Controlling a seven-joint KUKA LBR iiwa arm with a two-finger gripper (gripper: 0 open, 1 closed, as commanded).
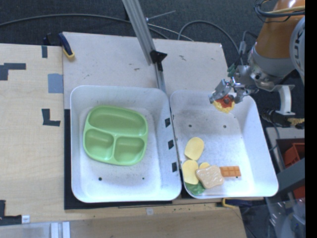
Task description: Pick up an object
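Over right bin's [257, 133] far corner, gripper [225, 97] clamped on small red-and-yellow toy [226, 103] — lifted above the bin. Grip only at toy's top edge, so could slip out and drop back. Lower in right bin: yellow pieces [192, 157], toast [210, 176], orange wafer [230, 171]. Left bin [79, 148] — green divided plate [116, 135].

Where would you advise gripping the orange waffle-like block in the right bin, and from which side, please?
Judging by its pose, grip the orange block across its short width, coming straight down from above. It lies flat with its long edges running left to right; its right end is free, while the toast slice crowds its left end, so close the fingers nearer the right.
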